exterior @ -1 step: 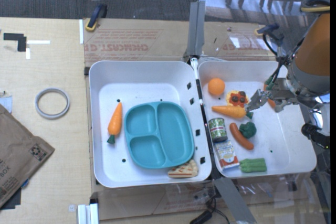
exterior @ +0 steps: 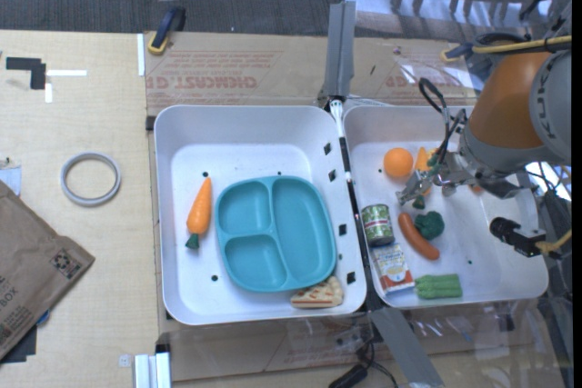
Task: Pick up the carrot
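Carrot (exterior: 199, 211): lying in the left bin (exterior: 173, 141), near its left wall, beside the teal divided plate (exterior: 273, 232), green end toward the surface's front edge. Hand (exterior: 420, 187): low in the right bin (exterior: 509, 282), fingers apart, clamped on nothing, between an orange ball (exterior: 397, 162) and a green toy (exterior: 429, 223); well apart from the carrot.

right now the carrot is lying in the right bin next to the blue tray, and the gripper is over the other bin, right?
Not quite. The carrot lies in the left bin, beside the blue tray, as the camera view shows. The gripper is over the other bin, the right bin.
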Robot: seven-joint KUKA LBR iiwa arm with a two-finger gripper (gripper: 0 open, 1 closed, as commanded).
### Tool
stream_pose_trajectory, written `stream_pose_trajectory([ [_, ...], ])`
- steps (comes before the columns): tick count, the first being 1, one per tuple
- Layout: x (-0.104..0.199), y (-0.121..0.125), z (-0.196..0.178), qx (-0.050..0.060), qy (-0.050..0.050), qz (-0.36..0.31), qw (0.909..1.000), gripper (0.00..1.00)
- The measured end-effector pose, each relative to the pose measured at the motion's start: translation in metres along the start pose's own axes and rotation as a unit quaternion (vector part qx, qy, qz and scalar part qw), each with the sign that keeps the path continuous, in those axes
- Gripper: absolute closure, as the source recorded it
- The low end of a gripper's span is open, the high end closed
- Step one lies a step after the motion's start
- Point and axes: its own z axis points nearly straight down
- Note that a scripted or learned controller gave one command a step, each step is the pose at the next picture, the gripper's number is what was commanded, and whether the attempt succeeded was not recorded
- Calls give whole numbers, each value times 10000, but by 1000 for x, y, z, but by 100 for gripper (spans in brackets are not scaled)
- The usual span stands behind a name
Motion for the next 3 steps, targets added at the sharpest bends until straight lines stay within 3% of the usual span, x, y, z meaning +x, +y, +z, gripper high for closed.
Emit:
stream_pose_trajectory([
  [1,4,-10,1,17,7,-87,10000,0],
  [2,-16,51,0,2,-3,160,9999,0],
  [3,-17,51,-10,-5,-9,155,9999,100],
])
